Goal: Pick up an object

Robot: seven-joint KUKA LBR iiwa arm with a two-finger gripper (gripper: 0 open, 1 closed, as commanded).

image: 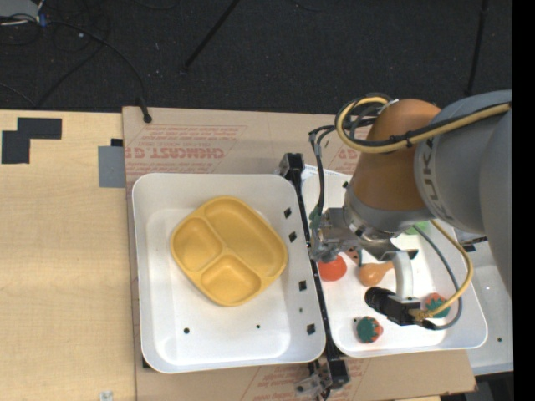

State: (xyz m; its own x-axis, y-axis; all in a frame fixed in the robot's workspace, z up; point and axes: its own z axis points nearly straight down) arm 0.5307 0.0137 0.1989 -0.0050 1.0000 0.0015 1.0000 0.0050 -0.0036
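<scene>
The gripper (pixel 328 245) is hanging close by the red toy (pixel 333 268) at the right bin (pixel 418 349) wall — open or closed, I cannot tell — risking knocking it aside.

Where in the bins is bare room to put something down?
In the left bin, the floor between the yellow plate and the near wall is bare. The right bin is crowded: the arm, a red object and a green ball.

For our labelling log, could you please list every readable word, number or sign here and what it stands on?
"CHEMCAST GP": red print, upside down, on the brown sheet under the bins.
Smaller red print on its front edge: too blurred to read.
Dark letters on the grey arm: cut off, unreadable.
</scene>
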